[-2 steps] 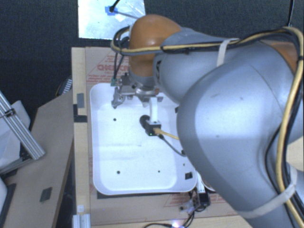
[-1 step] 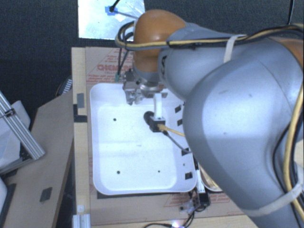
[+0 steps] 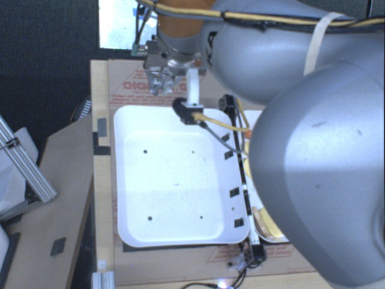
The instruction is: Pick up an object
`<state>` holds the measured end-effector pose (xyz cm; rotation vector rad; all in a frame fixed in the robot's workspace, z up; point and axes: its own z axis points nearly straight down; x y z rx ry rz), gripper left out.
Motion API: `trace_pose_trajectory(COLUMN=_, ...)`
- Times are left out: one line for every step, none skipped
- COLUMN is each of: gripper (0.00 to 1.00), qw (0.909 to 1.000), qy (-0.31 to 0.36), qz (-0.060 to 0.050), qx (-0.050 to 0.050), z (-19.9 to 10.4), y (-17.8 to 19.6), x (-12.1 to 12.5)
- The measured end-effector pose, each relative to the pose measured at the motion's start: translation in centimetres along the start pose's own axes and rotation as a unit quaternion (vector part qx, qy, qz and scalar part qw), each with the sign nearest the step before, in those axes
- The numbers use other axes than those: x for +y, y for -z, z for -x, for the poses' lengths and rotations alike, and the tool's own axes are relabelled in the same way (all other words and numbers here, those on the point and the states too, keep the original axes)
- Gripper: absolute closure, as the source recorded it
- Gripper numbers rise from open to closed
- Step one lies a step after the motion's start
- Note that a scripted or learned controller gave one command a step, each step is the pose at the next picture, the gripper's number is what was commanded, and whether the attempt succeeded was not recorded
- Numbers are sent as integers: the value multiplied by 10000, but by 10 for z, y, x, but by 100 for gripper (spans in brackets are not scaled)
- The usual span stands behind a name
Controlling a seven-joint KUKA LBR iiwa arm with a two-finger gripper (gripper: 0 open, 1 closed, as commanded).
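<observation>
The only candidate object that can be made out is a pale yellow, curved item (image 3: 269,226). It lies at the near end of the right bin (image 3: 253,118), just beside the dark divider that separates the two bins. Most of it is covered by the grey arm (image 3: 313,161), so its shape and kind cannot be named more closely.

The left bin (image 3: 120,161) is seen almost whole. A bare white floor with a few small dark specks is presented, and nothing graspable is noticed there.

The gripper (image 3: 161,84) is held beyond the far rim of the left bin, above the printed cardboard (image 3: 129,83) on which the bins rest, and well apart from the yellow item. Whether it is spread or pressed together cannot be told, and nothing is seen to be carried by it. A yellow cable (image 3: 216,124) is draped from the wrist across the far right corner of the left bin.

The step in hand is judged to be the approach, with a target not yet reached. For it to be done well, the gripper should be carried across to the near end of the right bin and centred over the item before any descent is made. The descent should be kept clear of the bin wall and the divider. The cable should be watched, since it could be dragged across a rim. The grasp should be confirmed only once the item is seen lifted off the floor.
</observation>
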<state>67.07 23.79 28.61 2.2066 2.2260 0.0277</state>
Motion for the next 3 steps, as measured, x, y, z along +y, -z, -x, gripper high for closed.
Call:
trace_pose_trajectory(gripper=100, qw=10000, qy=-10, qz=13, qx=-5, z=2, y=154, x=1)
trace_pose_trajectory(gripper=100, qw=10000, qy=-12, qz=-17, qx=-17, z=2, y=257, x=2)
trace_pose_trajectory(gripper=100, qw=10000, qy=-2, qz=-78, qx=-20, z=0, y=252, x=-75)
